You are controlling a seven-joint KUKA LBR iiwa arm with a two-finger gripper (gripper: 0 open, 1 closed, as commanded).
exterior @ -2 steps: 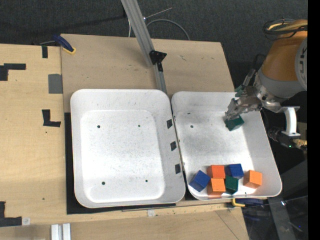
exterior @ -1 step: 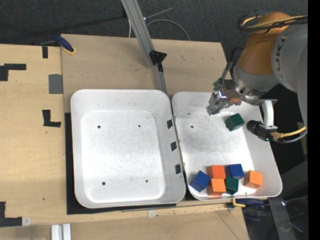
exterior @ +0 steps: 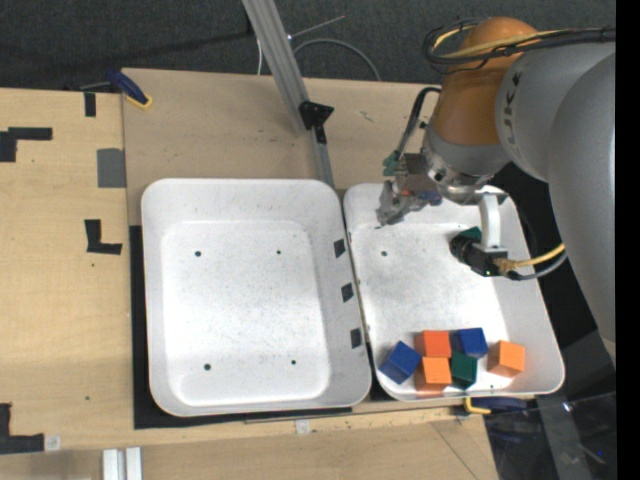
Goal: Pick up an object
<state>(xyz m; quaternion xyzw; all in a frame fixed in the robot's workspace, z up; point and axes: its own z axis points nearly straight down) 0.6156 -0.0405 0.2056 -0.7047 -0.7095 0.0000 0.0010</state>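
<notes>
Six small blocks cluster at the near end of the right shallow white bin (exterior: 520,298): a blue cube (exterior: 400,361), an orange cube (exterior: 435,343), another orange cube (exterior: 435,371), a dark green cube (exterior: 462,370), a blue cube (exterior: 470,342) and an orange cube (exterior: 508,357) slightly apart at right. At that bin's far left corner hang the jaws of the grey arm's gripper (exterior: 390,211), well apart from the blocks; whether they are released or clenched I cannot tell. Beside it on the wooden bench (exterior: 60,288) sits the left shallow white bin (exterior: 240,298).
</notes>
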